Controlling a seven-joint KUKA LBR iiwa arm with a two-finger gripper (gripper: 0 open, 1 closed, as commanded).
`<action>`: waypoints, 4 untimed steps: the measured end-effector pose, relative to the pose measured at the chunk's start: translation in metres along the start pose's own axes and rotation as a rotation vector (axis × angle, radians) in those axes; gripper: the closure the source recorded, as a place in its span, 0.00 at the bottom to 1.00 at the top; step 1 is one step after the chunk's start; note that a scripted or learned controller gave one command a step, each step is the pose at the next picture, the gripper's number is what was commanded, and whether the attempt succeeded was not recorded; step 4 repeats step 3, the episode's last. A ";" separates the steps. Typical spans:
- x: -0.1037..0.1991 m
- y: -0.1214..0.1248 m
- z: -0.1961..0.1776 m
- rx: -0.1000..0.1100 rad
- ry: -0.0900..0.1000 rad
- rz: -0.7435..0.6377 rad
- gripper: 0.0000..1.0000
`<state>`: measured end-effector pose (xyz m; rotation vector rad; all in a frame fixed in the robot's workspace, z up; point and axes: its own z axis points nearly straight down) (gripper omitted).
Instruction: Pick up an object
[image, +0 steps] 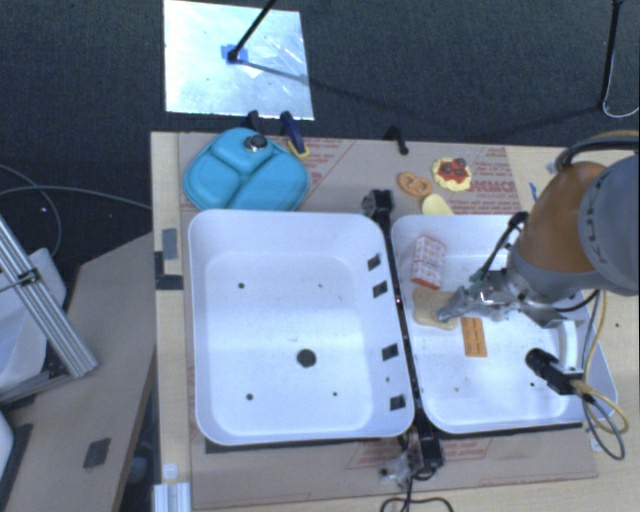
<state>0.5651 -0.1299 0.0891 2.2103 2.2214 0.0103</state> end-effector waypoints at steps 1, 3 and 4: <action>0.001 -0.007 -0.001 -0.010 -0.003 0.004 0.00; 0.069 -0.022 -0.100 0.005 0.002 -0.004 1.00; 0.069 -0.022 -0.100 0.005 0.002 -0.004 1.00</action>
